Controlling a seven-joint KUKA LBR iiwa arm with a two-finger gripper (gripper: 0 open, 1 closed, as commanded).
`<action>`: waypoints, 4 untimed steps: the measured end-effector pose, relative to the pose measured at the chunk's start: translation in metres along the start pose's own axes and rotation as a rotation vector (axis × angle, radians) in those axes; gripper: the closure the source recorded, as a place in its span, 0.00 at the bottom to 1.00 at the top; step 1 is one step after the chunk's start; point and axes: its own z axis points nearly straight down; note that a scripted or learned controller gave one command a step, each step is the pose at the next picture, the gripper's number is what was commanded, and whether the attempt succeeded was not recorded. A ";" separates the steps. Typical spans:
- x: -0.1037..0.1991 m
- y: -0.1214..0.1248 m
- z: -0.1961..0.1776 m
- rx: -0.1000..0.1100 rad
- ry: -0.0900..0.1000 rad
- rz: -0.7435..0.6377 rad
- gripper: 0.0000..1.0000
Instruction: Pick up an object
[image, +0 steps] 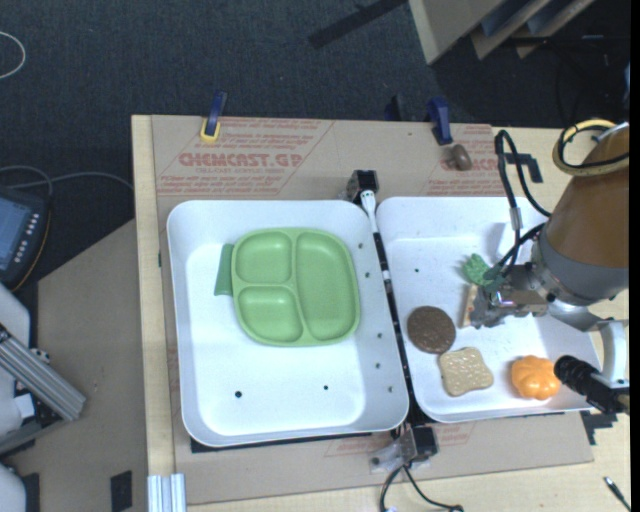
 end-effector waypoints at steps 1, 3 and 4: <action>0.048 0.013 0.007 -0.001 -0.002 0.001 1.00; 0.116 0.022 0.006 0.003 -0.002 0.005 1.00; 0.126 0.024 0.003 -0.001 -0.003 0.005 1.00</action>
